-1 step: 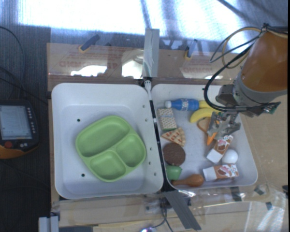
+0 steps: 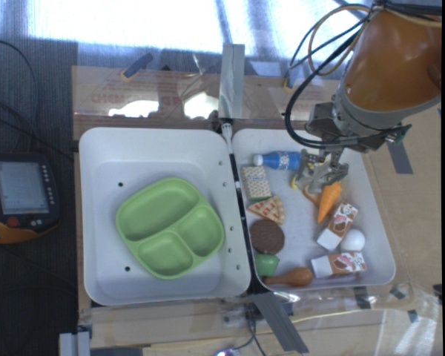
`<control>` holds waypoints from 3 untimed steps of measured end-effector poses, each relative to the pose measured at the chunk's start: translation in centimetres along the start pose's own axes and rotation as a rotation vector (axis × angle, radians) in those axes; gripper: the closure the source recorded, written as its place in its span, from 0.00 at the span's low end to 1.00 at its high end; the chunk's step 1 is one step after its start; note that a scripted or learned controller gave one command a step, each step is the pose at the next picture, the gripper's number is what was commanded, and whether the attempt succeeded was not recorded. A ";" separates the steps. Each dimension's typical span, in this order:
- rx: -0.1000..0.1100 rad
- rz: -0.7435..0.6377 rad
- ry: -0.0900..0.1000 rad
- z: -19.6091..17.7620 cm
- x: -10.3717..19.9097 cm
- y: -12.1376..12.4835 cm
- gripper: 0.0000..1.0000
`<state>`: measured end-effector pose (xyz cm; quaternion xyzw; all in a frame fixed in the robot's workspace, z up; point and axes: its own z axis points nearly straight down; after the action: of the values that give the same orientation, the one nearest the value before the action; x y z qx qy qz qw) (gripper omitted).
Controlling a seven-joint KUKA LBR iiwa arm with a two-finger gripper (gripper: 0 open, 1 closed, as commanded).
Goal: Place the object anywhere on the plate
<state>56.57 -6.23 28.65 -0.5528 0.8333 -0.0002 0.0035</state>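
The green plate (image 2: 170, 227) lies in the left bin (image 2: 96, 199); the carrot (image 2: 328, 199) lies in the right bin (image 2: 378, 251), just beneath my gripper (image 2: 320, 176). I should settle squarely over its thick end before closing. My arm reaches in from the right, wrist pointing down; whether my jaws are apart I cannot tell.

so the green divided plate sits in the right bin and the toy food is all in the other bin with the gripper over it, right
Not quite. The camera view shows the green divided plate in the left bin, not the right one. The rest holds: the toy food, such as the carrot and the blue bottle, lies in the right bin, with the gripper over it.
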 end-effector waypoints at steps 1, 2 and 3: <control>-0.006 -0.203 0.000 3.3 -7.8 -1.2 1.00; -0.005 0.196 0.002 3.6 -15.5 5.3 1.00; -0.011 0.048 0.006 11.2 -18.0 14.6 1.00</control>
<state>50.21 16.03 17.52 -0.5327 0.8463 0.0027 -0.0020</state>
